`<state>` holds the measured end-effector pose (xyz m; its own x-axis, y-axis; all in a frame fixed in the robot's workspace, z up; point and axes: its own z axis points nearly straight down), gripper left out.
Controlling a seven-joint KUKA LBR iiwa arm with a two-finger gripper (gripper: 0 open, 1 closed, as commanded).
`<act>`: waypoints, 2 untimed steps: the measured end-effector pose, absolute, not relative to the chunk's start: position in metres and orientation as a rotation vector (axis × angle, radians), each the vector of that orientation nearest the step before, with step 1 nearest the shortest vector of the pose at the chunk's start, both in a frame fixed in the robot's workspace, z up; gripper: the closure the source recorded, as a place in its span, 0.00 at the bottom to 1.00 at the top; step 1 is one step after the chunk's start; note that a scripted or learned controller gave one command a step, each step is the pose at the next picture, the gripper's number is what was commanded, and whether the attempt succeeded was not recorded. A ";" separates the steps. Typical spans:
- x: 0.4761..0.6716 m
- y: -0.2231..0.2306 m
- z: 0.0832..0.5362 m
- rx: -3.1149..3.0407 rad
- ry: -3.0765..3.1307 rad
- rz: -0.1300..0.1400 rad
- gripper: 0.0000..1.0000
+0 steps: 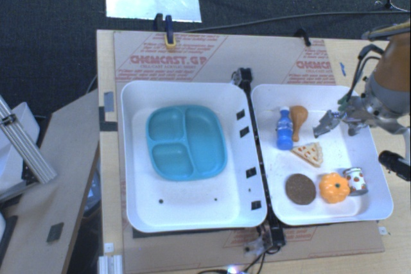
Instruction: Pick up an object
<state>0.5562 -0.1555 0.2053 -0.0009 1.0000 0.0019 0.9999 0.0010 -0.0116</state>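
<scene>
The right bin (379, 157) holds a blue bottle (284, 129), a tan drumstick (298, 119), a pizza-like wedge (309, 153), a brown round disc (300, 189), an orange pumpkin (334, 187) and a small can (355, 180). My gripper (339, 125) hangs over the upper right part of this bin, to the right of the drumstick and above the wedge. Its fingers (323, 124) are spread open, and nothing sits between them.
The left bin (138, 170) carries a teal divided plate (186, 141). A black hinge strip (252, 151) runs between the two bins. The arm's grey and orange body (392, 83) looms over the right bin's far right edge.
</scene>
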 end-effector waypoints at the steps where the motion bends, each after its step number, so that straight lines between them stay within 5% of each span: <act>1: 0.559 -0.155 0.213 -2.218 -2.226 -0.001 0.00; 2: 0.562 -0.157 0.151 -2.219 -2.223 0.001 0.00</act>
